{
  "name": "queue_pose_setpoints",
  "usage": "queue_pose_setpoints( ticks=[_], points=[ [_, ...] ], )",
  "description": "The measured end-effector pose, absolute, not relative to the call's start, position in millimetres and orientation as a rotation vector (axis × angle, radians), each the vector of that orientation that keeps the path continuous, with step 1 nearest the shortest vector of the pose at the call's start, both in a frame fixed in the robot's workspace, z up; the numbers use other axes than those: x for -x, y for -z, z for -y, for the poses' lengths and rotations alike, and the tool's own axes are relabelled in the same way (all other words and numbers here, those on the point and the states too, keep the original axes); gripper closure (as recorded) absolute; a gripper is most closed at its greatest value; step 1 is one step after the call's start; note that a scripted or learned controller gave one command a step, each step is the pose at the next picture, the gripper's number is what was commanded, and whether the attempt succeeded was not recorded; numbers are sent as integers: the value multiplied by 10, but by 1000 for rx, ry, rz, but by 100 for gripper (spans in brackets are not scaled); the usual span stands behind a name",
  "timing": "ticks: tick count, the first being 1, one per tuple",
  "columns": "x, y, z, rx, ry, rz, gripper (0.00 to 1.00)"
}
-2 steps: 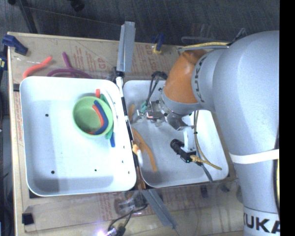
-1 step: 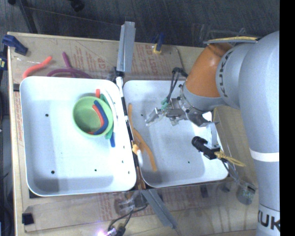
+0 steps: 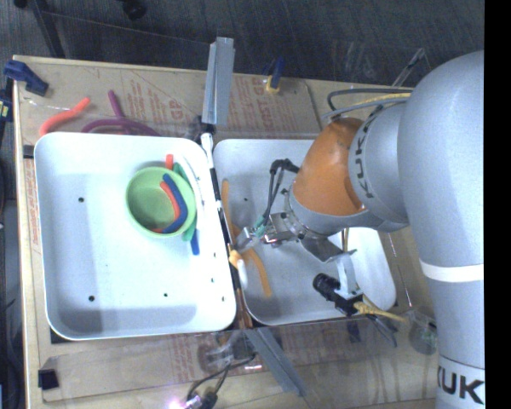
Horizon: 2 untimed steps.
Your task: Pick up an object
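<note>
the gripper (image 3: pixel 257 235) is low in the right bin (image 3: pixel 238 156), near its left wall, under the arm's orange band (image 3: pixel 324 177); whether it is open or closed cannot be told. just beside it lie thin orange sticks (image 3: pixel 257 273) on the bin floor. well apart, in the left bin (image 3: pixel 77 271), a green bowl (image 3: pixel 149 203) holds blue and red pieces (image 3: pixel 177 196).
</note>
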<state>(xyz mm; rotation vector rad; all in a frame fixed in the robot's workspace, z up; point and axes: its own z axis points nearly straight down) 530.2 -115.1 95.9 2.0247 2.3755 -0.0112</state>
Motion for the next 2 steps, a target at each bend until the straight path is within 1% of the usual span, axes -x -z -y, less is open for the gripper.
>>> queue_pose_setpoints(
  ticks=[1,2],
  points=[
    [-5308,-1054,1099,-2019,6,-2394,100],
    [-5210,-1917,586,-2293,2,-2150,100]
  ],
)
